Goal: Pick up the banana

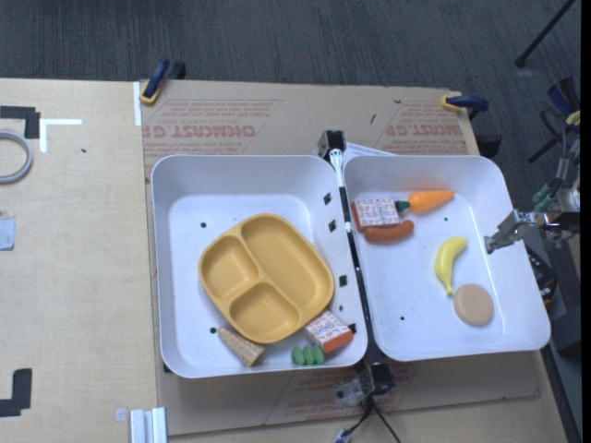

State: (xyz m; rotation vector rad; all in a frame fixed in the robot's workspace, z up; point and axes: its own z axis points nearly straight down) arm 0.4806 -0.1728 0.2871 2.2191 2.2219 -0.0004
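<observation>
**Banana untouched, tool at the bin's edge**

Banana point(450, 262) lies loose on the floor of the right bin point(517, 335), curved, running near-to-far, toward that bin's right half. Nothing grips it, so by my reading the pick has not begun: the approach, the closing and the lift are all left to do.

The tool point(506, 233) sits at the right rim of the same bin, reaching in from the right, and is small and partly blurred against the arm's hardware; whether it is spread or closed I cannot tell, and nothing visible sits in it. The banana lies just left of it and slightly nearer, close but apart.

A tan round biscuit point(474, 305) rests just beside the banana's near end. A sausage point(389, 232), a carrot point(429, 199) and a small red-and-white carton point(374, 212) sit farther left. In the left bin point(171, 275) is a yellow divided plate point(266, 278).
</observation>
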